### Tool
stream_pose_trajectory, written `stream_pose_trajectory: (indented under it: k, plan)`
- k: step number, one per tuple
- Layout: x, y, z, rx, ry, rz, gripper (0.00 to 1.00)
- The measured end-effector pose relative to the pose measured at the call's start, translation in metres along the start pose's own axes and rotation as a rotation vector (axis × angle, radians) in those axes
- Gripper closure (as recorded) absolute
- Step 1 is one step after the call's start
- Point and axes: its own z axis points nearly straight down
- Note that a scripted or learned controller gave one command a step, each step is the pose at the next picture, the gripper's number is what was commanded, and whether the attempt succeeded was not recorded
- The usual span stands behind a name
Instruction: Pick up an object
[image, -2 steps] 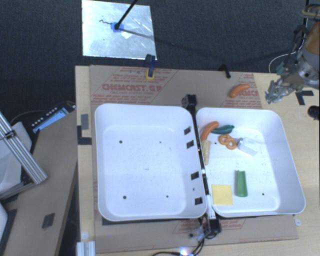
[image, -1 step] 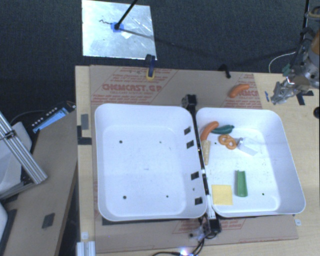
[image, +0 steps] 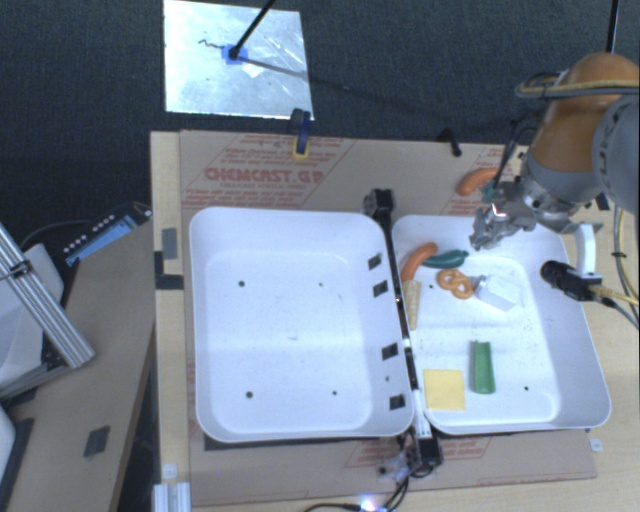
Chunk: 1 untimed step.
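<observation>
Nearest me a yellow square (image: 445, 389) beside a green block (image: 483, 366) in the right bin (image: 575, 360), further back an orange pretzel (image: 456, 284) and orange sausage (image: 418, 260), gripper (image: 487, 236) above the bin's far edge, grip I cannot tell, left bin (image: 290, 320) alongside.

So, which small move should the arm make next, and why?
Probably lower the gripper toward the pretzel just in front of it. The gripper hangs over the far edge of the right bin with nothing visible between its fingers, and the pretzel lies fairly free, with the sausage and a white piece beside it.
</observation>
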Motion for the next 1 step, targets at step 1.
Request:
stream_pose_trajectory:
  k: [1]
  plan:
    - [-0.005,0.0025,-0.0171,-0.012,-0.005,0.004,1.0]
